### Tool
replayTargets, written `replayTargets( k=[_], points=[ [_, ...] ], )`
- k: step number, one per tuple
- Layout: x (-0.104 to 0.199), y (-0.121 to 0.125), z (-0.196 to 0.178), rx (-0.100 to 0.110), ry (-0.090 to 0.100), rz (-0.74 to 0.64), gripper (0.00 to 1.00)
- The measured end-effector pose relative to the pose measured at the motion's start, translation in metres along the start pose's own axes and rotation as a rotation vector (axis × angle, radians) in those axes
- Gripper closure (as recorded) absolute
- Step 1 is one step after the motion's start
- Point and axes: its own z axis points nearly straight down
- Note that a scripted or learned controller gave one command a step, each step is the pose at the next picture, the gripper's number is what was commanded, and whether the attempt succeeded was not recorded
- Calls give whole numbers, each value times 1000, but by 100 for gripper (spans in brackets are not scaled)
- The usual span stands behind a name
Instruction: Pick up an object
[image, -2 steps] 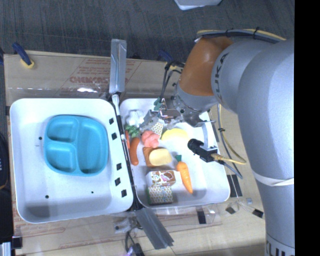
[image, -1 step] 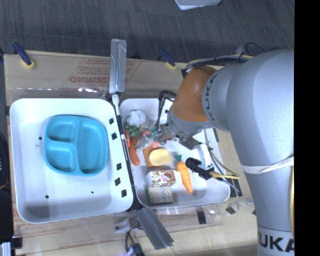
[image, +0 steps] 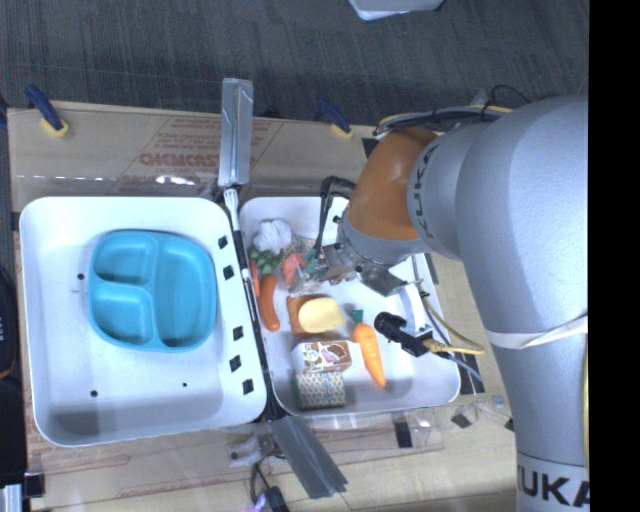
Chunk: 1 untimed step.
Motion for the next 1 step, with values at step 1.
replayTargets(
  k=[1],
  points=[
    [42, 45, -93, -5, 0, 42, 100]
  ],
)
